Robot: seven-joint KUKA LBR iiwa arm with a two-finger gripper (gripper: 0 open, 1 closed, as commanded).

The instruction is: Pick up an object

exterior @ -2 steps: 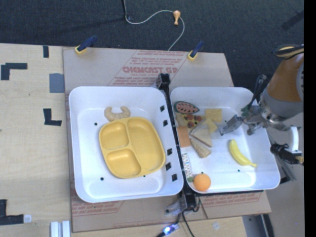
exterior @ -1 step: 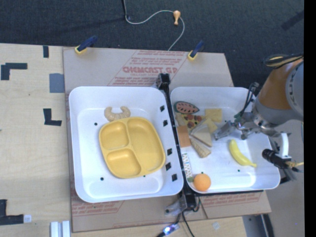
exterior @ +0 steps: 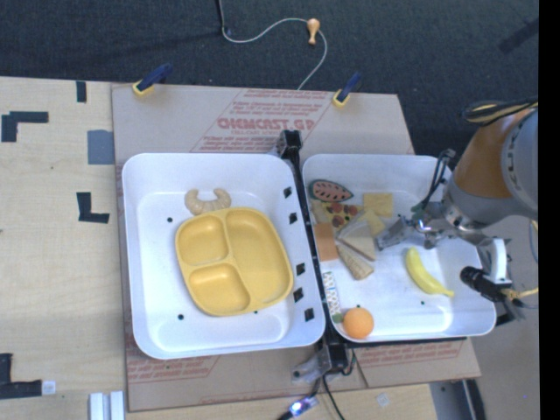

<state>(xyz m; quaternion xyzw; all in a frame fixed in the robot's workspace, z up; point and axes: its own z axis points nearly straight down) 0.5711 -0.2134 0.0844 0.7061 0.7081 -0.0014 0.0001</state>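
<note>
The right bin [exterior: 464, 322] holds several toy foods. A yellow banana [exterior: 426, 274] lies right of centre and an orange [exterior: 358, 323] sits at the front left corner. Tan sandwich wedges [exterior: 357, 250], a pale yellow cheese square [exterior: 378, 204], an orange slab [exterior: 325, 241] and a watermelon slice [exterior: 331, 190] crowd the left half. My gripper [exterior: 396, 232] is low over the middle of this bin. It sits just right of the sandwich wedges and up-left of the banana, with nothing seen held in it.
The left bin [exterior: 144, 234] carries a yellow divided plate [exterior: 233, 261] and a tan pretzel-shaped piece [exterior: 206, 201] behind it. The arm [exterior: 490, 178] comes in over the right bin's right rim. A black divider [exterior: 302, 226] runs between the bins.
</note>
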